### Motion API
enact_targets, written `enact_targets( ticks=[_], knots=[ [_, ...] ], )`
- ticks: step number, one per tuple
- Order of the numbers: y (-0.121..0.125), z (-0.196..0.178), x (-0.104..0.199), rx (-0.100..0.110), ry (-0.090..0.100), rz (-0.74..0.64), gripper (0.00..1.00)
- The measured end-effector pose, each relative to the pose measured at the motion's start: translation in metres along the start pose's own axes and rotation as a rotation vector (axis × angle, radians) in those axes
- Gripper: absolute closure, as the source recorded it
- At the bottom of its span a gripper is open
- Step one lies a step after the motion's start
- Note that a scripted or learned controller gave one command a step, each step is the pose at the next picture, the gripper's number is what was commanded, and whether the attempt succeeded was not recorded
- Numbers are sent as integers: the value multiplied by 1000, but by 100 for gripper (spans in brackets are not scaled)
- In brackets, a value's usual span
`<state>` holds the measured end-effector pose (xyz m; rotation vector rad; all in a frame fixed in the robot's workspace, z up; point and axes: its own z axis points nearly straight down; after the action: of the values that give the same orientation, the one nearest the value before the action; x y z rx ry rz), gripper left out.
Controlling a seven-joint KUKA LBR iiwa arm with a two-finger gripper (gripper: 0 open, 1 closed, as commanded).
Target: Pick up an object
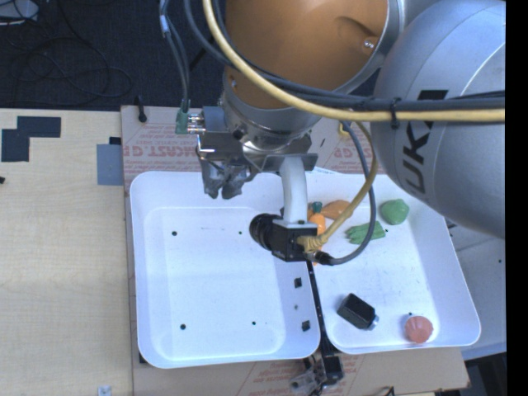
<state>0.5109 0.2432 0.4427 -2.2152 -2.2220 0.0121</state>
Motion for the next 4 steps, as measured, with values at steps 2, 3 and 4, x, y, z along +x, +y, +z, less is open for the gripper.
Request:
enact_targets(
  ticks=[2, 3, 4],
  knots=[
    [-38, -16, 0, 5, -3, 0, 100],
    [-6, 25, -64, -1, -2, 9, 100],
    [29, -74, -40, -16, 5, 1, 100]
  ],
)
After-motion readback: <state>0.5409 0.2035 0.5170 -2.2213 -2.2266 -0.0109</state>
